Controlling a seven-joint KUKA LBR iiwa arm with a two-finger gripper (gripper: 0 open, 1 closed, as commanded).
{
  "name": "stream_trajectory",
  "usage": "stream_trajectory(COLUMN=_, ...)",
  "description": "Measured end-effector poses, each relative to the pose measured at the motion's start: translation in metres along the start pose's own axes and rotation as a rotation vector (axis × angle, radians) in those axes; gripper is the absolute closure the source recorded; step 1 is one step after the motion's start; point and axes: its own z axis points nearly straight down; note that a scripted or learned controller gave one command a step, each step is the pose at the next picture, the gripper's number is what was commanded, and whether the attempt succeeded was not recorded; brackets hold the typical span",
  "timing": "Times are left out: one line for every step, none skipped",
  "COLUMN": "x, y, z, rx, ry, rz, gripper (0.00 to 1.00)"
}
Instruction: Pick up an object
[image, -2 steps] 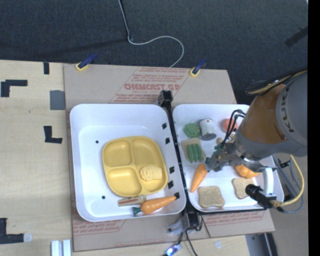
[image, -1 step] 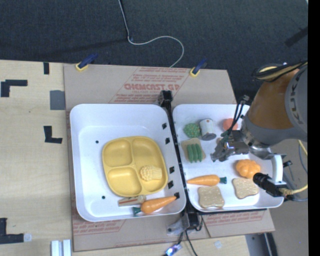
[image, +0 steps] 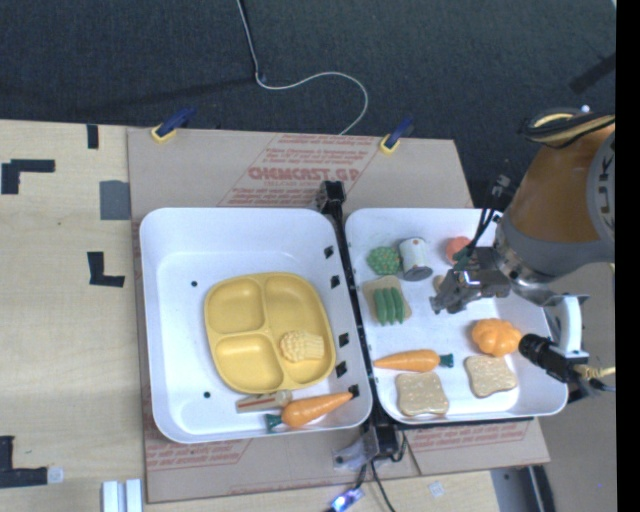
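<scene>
The claw (image: 458, 290) hangs over the right bin (image: 540, 405), its state impossible to tell, with the beans (image: 389, 303) just left of it, lying lengthwise up-down.

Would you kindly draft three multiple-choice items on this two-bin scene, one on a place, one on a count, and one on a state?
1. Where does the corn cob lie?
A. in a compartment of the yellow tray
B. in the right bin
C. on the cardboard

2. How many bread slices are in the right bin?
A. one
B. two
C. four

3. How does the carrot in the left bin lie?
A. standing upright
B. flat on the bin floor beside the tray
C. held in the gripper

Answers: 1 A, the cob sits in the tray's lower right compartment. 2 B, two slices lie along the near edge. 3 B, it rests flat by the tray's near edge, far from the gripper.
</scene>
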Motion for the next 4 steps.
stream_trajectory(x=0.05, y=0.039, z=0.005, rx=0.002, ry=0.001, rz=-0.006, gripper=1.0)
stream_trajectory(x=0.051, y=0.041, z=0.0, rx=0.003, ry=0.001, rz=0.0, gripper=1.0)
stream_trajectory(x=0.062, y=0.042, z=0.013, rx=0.005, ry=0.0, rz=0.0, gripper=1.0)
stream_trajectory(x=0.055, y=0.04, z=0.01, rx=0.004, ry=-0.001, rz=0.001, gripper=1.0)
